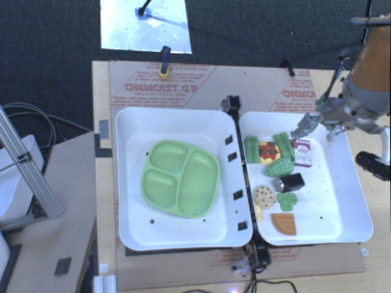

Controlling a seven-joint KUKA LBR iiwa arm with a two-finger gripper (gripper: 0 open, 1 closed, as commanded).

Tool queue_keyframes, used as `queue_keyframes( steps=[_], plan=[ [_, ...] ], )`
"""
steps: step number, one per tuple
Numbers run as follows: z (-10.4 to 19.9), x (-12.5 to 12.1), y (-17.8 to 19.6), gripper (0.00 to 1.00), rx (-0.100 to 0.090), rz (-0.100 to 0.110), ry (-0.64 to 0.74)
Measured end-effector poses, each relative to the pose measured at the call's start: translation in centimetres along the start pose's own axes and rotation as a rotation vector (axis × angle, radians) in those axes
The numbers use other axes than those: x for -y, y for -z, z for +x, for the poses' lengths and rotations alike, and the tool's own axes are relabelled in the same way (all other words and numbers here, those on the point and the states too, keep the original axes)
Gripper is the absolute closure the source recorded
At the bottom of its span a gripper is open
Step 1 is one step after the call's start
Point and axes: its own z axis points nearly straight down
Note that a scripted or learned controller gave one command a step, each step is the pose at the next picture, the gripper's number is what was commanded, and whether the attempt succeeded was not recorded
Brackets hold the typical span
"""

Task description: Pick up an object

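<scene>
One green tray (181, 177), two white bins (177, 118) — one cookie (264, 195); fingers' (303, 129) spread unclear.

1. Under my two bins lies a brown sheet (201, 81) printed in red; on its left part I read "CHEMCAST GP".
2. The same red print repeats at the sheet's right, slanted and cut off by the bin, so I cannot read it whole.
</scene>
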Motion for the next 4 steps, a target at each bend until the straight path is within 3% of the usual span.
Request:
queue_keyframes(
  steps=[1,2,3,4],
  plan=[
    [-1.3,1.4,-7.9,0.0,-0.001,0.007,-0.003],
    [-1.7,2.1,-18.7,0.0,0.0,0.0,-0.002],
    [-1.7,2.0,-17.3,1.0,0.001,-0.003,-0.002],
    [-1.7,2.0,-17.3,0.0,0.0,-0.003,-0.002]
  ],
)
